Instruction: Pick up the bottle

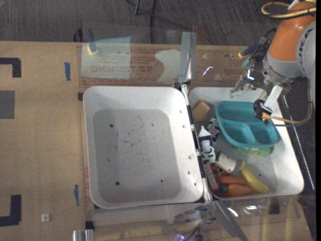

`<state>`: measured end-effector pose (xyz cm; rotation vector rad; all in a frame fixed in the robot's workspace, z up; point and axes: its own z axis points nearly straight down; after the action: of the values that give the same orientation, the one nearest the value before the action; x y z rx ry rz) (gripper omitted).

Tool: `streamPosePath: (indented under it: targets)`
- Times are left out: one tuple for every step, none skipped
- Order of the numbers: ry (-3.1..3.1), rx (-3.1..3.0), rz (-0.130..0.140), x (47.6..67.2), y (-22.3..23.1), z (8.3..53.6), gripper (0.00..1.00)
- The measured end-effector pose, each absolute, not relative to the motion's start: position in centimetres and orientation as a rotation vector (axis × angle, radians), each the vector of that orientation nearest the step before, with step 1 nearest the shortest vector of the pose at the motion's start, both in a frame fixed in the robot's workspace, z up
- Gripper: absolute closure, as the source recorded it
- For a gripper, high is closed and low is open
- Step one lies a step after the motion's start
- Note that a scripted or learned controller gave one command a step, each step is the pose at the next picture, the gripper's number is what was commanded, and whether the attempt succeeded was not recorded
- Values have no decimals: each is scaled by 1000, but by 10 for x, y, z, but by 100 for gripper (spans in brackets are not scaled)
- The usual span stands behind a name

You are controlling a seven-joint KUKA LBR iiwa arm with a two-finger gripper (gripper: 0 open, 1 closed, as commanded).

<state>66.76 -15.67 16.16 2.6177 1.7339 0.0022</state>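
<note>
The bottle [206, 145] looks like a small, light, stiff plastic thing with a white cap, probably slick, so I'd grab it across the body; it's lying along the right bin's [291, 172] inner wall, well left of and below the pincer [249, 82]. Can't tell how far the pincer's open, nothing visibly in it. The teal tray [246, 129] sits between them, plus a white cup [225, 162], carrot [233, 185] and banana [254, 179] crowding close.

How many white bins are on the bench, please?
2. The left bin sits mid-bench; the right bin adjoins it, holding a teal tray, a banana and other items.
</note>
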Motion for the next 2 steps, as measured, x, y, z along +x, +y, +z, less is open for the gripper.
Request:
streamPosePath:
  targets:
    - [1609, 2698, -3, 667, -155, 102, 0]
    - [1591, 2706, 1, 654, -184, 323, 0]
